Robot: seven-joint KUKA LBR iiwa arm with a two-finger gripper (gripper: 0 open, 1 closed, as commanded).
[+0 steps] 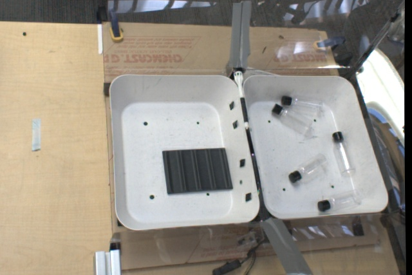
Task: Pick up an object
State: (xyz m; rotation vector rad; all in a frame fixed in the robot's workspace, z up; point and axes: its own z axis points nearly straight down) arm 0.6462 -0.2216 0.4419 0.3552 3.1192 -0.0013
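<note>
Several clear vials with black caps lie scattered in the right bin (pixel 360 113). Two vials (pixel 297 111) lie close together near its back. Another vial (pixel 343 152) lies lengthwise by the right side, one (pixel 308 169) sits near the middle, and one (pixel 339 201) rests at the front right corner. A black ribbed rectangular pad (pixel 196 170) lies flat in the left bin (pixel 135 138), toward its front.
The two white bins sit side by side on a cardboard sheet (pixel 174 51), joined along a grey centre rail (pixel 240 35). A tan table top (pixel 51 138) extends to the left. Clear plastic sheeting (pixel 335 9) stands behind the right bin.
</note>
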